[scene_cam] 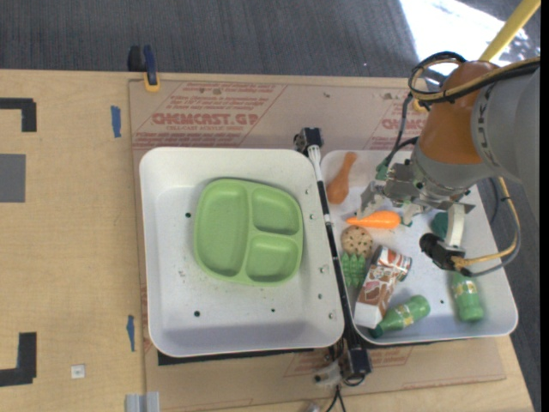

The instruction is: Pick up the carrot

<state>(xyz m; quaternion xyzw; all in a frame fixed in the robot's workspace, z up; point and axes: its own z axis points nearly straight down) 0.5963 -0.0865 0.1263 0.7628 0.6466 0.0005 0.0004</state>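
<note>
Flat tan wooden bench [69, 256], bearing a printed brown cardboard sheet [214, 110], black tape marks [21, 114] and two shallow white plastic bins [163, 230] side by side.

Even overhead light, soft shadows; bright glare patch on floor [446, 11] top right; slightly soft focus.

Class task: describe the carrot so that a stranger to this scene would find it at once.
Look in the right-hand shallow white bin. Near its middle, just below the grey arm's claw, lies the small orange carrot. It alone is bright orange and tapered, above the round speckled cookie.
</note>
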